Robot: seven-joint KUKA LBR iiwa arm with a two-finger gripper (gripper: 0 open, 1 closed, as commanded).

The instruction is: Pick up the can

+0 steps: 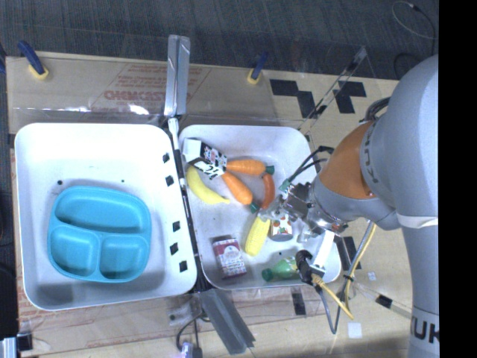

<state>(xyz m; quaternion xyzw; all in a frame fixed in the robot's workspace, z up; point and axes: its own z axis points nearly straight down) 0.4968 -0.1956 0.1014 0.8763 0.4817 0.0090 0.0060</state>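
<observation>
Your jaws (285, 218) are hovering directly over the can (280, 230), at the corn's (256, 234) three o'clock; their state is unclear.

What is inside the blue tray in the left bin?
The blue tray shows three bare compartments, one long and two small. Whatever lies beneath it on the left bin floor is covered.
</observation>
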